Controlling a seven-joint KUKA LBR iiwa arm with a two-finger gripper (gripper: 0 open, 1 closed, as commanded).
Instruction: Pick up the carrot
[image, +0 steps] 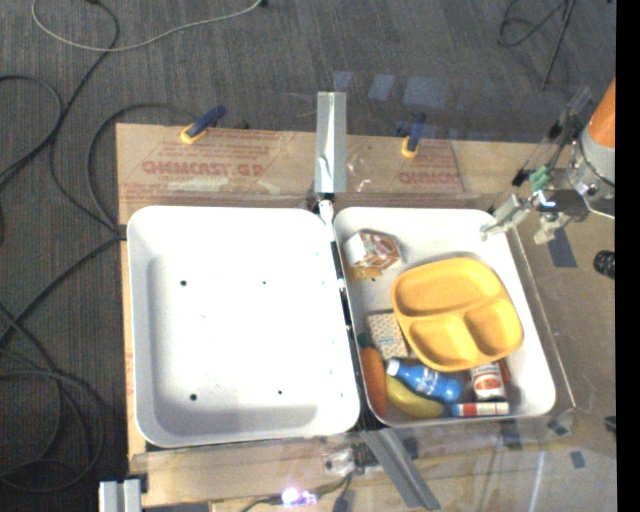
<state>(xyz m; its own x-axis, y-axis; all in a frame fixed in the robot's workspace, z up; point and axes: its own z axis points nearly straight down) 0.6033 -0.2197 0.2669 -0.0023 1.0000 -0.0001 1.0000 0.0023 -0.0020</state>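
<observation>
The carrot (374, 382) is a short orange piece lying along the left wall of the right bin (535, 330), near its front corner. A yellow banana (413, 402) and a blue bottle (426, 380) lie against its right side. My gripper (522, 224) hangs over the back right corner of the right bin, far from the carrot. Its fingers are open and nothing is between them.
A yellow divided plate (458, 310) fills the middle of the right bin. A wrapped snack (373, 252) lies at the back left, a cracker (386, 335) beside the plate, and a red can (488, 380) and a tube (480, 408) at the front. The left bin (240, 320) adjoins.
</observation>
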